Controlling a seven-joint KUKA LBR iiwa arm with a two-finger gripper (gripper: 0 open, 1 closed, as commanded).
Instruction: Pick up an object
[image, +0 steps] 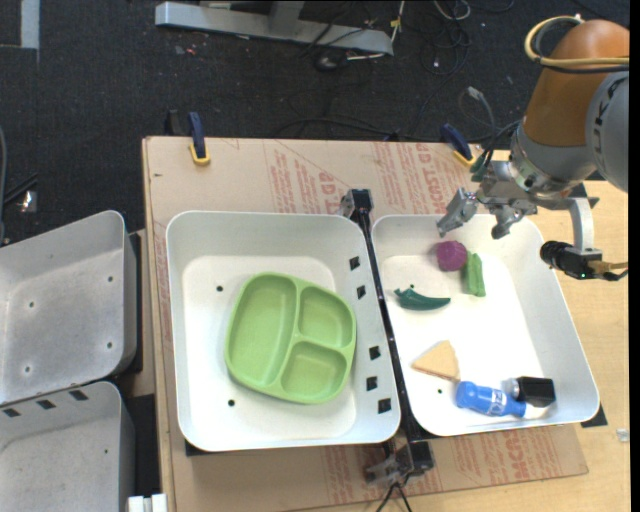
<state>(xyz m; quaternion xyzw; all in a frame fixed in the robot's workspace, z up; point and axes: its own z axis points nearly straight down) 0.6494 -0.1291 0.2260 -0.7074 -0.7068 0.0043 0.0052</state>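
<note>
You are looking down on the bench (260, 160), a brown board carrying two shallow white bins side by side. The left bin (190, 300) sits in the centre of the frame and holds a light green divided plate (291, 338) with three compartments, lying flat and slightly turned.

The right bin (560, 330) holds the loose things you could pick. Near its upper part you see a purple round object (451, 255), and just beside it on the right, a green upright-lying piece (474, 274) that appears to touch it. Below and to the left of those lies a dark green pepper-shaped object (421, 298), apart from both. Lower down rests an orange wedge (438, 361), and near the bin's bottom edge a blue bottle (489, 399) lies on its side, with a black block (535, 390) at its right end.

Your arm (575, 90) comes in from the upper right of the frame, the orange band above the wrist plainly visible. The gripper (479, 216) hangs over the upper edge of the right bin, just above the purple object. Its jaws are spread apart, with nothing between them; the two fingers (455, 215) splay to either side.
</note>
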